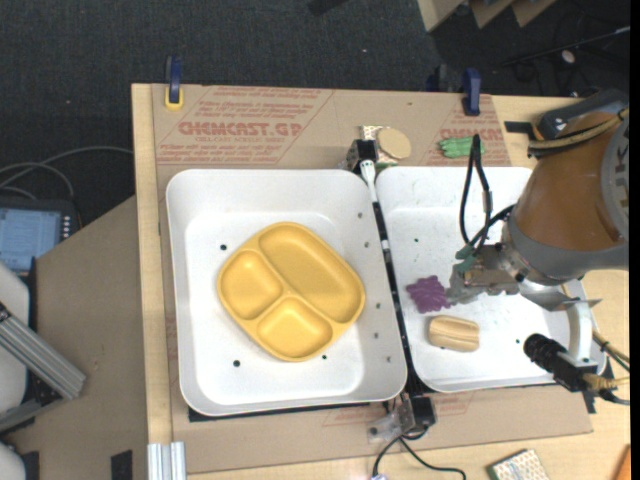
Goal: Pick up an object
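Observation:
In the right bin (440, 203) lie a small purple object (427, 292) and a tan bread-roll-shaped object (454, 333) just below it. The gripper (470, 278) hangs over the right bin, right beside the purple object and just above the tan one. The arm's wrist hides its fingertips. Nothing is seen held between the fingers. The left bin (195, 268) holds a yellow three-compartment plate (290, 289).
The arm's grey and orange body (570, 203) covers the right bin's right half. A black cable (470, 188) loops above the gripper. A green object (458, 147) and a round tan disc (395, 145) lie on the bench behind the bins.

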You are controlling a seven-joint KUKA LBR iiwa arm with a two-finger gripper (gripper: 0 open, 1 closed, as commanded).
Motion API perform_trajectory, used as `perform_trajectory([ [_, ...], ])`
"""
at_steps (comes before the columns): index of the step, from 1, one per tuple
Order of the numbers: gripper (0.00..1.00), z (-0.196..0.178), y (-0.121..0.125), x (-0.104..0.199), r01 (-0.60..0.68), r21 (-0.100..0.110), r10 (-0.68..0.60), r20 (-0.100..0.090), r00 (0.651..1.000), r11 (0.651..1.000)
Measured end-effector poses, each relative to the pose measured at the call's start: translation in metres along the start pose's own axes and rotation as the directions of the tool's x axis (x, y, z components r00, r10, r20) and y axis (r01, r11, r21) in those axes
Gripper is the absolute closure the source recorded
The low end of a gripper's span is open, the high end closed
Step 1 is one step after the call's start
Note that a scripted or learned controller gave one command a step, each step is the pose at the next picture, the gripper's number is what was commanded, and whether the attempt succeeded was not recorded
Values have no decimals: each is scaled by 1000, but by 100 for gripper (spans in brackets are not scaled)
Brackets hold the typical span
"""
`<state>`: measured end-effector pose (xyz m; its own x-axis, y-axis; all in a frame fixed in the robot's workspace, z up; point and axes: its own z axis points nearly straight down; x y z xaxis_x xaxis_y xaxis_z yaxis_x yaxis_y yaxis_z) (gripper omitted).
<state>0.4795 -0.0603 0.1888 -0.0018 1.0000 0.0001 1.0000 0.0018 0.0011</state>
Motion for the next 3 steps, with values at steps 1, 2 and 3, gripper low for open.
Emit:
perform_trajectory([
  [1, 0, 0, 0, -1, -2, 0, 2, 0, 1000, 1000],
  [2, 0, 72, 75, -64, -5, 0, 5, 4, 1000, 1000],
  [3, 0, 107, 81, -90, -5, 5, 4, 1, 1000, 1000],
])
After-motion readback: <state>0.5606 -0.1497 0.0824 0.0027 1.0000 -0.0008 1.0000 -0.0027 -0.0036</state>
